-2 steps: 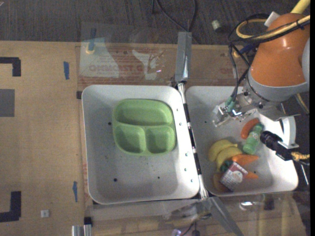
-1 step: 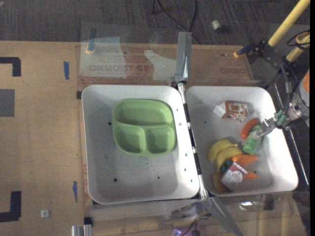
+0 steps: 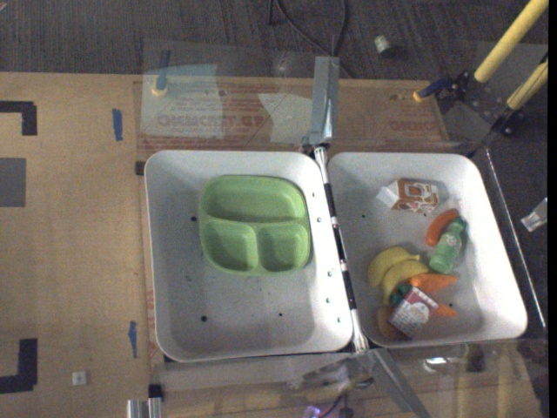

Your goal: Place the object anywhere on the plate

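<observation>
Lying in the right bin (image 3: 496, 233) are all the candidate objects; the green plate (image 3: 254, 225) sits alone in the left bin (image 3: 174, 303), its three compartments bare. The juice carton (image 3: 411, 194) lies apart from the rest near the far wall, so it looks the easiest pick: probably light, with stiff flat faces that suit a grip across its short sides. The bottle (image 3: 447, 245) lies touching a carrot (image 3: 440, 226); it is likely smooth and apt to roll, best taken across its middle. The bananas (image 3: 396, 268), a second carrot (image 3: 432, 280) and a small box (image 3: 412, 312) crowd together, so a grasp there risks catching neighbours.
</observation>
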Controlling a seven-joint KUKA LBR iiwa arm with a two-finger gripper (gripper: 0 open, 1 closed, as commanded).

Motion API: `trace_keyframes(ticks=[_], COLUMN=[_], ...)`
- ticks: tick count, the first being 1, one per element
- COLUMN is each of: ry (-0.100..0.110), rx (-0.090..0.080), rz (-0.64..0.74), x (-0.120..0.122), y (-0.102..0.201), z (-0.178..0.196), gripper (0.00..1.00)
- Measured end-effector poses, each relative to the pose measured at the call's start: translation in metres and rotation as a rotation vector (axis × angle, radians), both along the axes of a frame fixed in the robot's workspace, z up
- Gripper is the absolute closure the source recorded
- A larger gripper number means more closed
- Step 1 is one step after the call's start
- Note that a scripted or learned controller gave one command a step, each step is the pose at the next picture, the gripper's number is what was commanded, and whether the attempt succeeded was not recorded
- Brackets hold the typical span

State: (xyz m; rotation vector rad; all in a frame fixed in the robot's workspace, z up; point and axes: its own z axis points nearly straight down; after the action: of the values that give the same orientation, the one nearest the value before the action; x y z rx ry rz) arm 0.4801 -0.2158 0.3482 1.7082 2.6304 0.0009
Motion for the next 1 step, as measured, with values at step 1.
trace_keyframes(ticks=[1], ry=[0.004], rx=[0.004], rz=[-0.437], x=[-0.0006], y=[-0.0085], z=[-0.0645], gripper=[1.00])
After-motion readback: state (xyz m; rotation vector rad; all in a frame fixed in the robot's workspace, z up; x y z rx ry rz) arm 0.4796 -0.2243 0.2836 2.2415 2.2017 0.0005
